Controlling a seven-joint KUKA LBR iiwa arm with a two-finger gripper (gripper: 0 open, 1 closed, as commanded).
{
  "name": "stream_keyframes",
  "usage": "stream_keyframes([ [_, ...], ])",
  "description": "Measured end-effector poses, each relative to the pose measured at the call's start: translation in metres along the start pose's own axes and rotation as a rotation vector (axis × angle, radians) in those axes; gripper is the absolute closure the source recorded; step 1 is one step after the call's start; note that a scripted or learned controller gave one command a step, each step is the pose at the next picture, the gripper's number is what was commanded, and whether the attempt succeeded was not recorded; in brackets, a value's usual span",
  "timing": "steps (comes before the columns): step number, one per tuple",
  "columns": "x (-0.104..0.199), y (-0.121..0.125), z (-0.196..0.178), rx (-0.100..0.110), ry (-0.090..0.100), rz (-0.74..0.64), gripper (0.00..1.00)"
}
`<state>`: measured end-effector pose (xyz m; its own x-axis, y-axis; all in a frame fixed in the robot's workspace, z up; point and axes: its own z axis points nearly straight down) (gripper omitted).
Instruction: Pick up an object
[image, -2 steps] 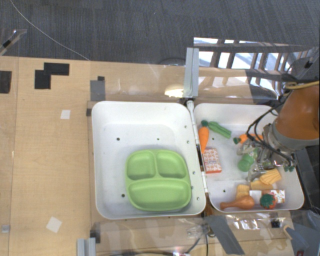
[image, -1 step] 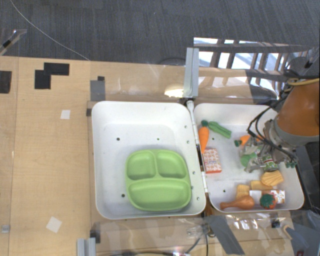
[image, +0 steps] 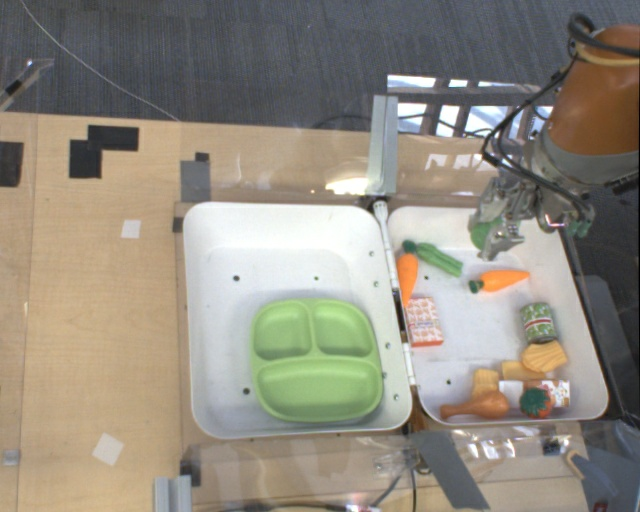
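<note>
Your hand hangs over the upper part of the right bin, at the frame's upper right; you cannot tell how far it is open. An orange carrot lies just below it, and the green tray sits in the left bin.

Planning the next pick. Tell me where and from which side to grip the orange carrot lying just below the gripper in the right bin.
Grip the carrot across its thick middle, coming straight down from above. It lies flat with its length running left-right, green end left, with bare bin floor on both long sides. The gripper hangs just above it, so the fingers probably fit there.
</note>
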<state>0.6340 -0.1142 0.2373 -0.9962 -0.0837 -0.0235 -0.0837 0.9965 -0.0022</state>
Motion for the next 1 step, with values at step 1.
stream_keyframes([
  [1,-0.0002,-0.0014,-0.0086,0.001,-0.001,-0.001,1.0],
])
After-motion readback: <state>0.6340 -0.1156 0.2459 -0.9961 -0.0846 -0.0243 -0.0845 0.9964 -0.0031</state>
